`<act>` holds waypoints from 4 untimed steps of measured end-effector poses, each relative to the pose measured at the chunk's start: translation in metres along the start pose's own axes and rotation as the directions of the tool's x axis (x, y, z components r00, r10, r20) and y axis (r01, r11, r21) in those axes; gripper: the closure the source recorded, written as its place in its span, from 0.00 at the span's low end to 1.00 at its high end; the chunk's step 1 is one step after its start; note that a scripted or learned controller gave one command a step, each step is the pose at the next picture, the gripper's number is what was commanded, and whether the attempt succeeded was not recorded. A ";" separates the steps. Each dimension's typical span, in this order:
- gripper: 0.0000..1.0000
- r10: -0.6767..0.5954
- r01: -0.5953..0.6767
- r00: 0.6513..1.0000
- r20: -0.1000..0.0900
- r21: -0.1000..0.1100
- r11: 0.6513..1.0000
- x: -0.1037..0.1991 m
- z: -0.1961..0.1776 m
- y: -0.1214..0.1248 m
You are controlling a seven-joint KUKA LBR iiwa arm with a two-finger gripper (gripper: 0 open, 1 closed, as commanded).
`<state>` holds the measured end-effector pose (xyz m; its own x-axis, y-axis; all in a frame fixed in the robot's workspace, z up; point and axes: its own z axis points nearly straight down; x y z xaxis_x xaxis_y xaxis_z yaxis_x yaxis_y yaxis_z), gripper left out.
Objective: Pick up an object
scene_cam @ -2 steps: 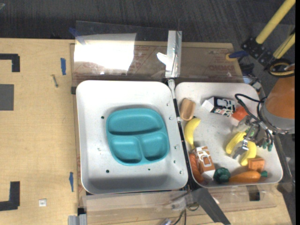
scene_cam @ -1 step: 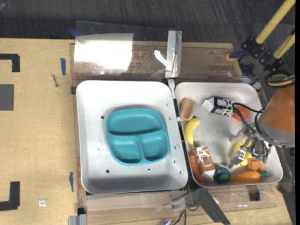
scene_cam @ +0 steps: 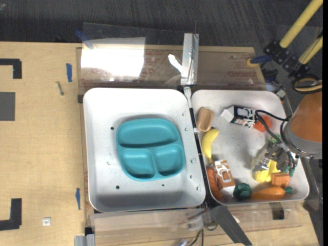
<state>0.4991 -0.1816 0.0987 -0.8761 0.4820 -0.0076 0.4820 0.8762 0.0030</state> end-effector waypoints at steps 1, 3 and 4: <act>1.00 0.027 -0.027 1.000 0.006 -0.001 1.000 -0.010 -0.166 0.043; 1.00 0.100 -0.100 0.995 -0.003 0.001 0.995 -0.076 -0.158 0.157; 1.00 0.117 -0.117 0.993 -0.001 -0.001 0.993 -0.067 -0.169 0.215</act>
